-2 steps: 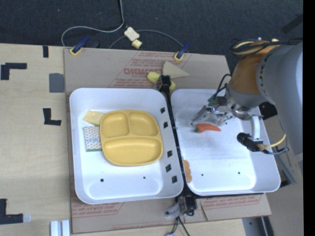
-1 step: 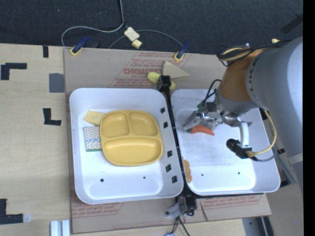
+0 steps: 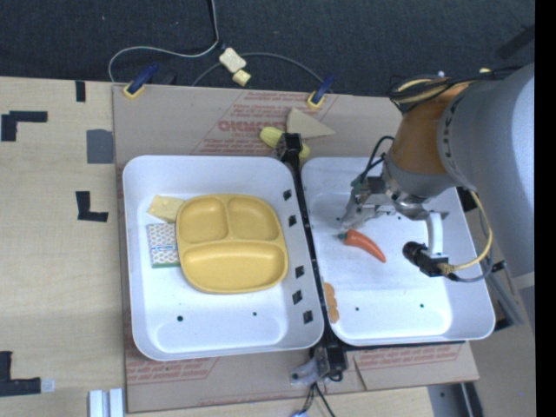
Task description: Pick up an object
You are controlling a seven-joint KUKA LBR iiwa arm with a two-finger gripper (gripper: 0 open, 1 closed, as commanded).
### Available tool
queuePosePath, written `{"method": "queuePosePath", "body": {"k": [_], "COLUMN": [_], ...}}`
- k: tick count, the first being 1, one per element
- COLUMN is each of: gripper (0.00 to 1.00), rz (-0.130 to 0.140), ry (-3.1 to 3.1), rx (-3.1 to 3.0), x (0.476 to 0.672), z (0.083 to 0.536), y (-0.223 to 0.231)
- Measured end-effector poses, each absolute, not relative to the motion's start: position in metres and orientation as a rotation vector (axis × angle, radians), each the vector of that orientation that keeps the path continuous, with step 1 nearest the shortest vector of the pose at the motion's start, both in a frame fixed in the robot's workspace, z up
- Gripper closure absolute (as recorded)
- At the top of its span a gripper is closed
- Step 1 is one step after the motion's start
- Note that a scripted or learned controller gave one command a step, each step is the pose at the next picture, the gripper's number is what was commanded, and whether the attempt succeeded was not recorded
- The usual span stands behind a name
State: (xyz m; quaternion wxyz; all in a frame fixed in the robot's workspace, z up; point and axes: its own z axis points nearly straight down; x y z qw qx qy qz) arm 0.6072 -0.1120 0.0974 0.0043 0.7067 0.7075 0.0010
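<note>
End effector [image 3: 354,218] low in the right bin [image 3: 434,320], its open-or-closed state indeterminable, just above an orange chili pepper [image 3: 365,244]. Risk: the slim, tapered pepper may slip aside on closing.

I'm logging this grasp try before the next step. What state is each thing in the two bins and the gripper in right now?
Gripper: low in the right bin, just above the carrot's end; nothing seen between its fingers.
Carrot: lying flat on the right bin floor, not lifted.
Yellow tray: flat in the left bin, right side up, compartments bare.
Patterned card: lying flat, tucked against the tray's left edge.
Orange strip: lying along the right bin's left wall.
</note>
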Motion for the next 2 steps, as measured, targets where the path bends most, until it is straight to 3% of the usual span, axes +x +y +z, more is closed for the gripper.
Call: {"method": "queuePosePath", "body": {"k": [1,2], "gripper": [0.00,0.00], "rz": [0.002,0.005], "ry": [2.218,2.215], "rx": [2.215,2.214], "x": [0.607,0.578], "z": [0.097,0.087], "y": [-0.112,-0.104]}}
